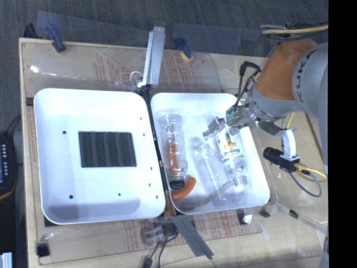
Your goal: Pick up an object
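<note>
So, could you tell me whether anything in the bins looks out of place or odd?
Nothing looks spilled or broken. The clear bottles lie on their sides in the right bin, and an orange sausage-shaped object leans against its lower rim.
</note>
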Controlling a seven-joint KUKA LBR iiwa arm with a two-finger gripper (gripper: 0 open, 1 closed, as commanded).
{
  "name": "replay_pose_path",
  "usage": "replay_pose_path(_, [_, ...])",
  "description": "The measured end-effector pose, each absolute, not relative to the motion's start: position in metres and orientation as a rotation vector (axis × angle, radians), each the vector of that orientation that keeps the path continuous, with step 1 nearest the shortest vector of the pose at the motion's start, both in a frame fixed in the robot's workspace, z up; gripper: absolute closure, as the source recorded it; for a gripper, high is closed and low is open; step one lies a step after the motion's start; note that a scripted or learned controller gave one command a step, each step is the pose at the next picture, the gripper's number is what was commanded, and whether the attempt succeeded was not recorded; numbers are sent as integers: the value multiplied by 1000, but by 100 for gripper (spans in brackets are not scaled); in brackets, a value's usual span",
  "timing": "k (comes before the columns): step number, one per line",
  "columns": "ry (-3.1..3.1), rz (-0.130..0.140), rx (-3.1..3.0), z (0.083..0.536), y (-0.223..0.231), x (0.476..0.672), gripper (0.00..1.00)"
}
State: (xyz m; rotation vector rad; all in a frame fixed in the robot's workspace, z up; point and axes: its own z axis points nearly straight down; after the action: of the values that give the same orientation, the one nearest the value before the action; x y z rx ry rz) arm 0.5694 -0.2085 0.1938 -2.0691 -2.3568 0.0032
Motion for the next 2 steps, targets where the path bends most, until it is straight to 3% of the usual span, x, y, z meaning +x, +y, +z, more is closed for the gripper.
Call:
replay_pose_path(1, [-2358, 4, -2071, 199, -210, 531, 0])
replay_pose_path(2, [-2413, 4, -2005, 129, -210, 597, 0])
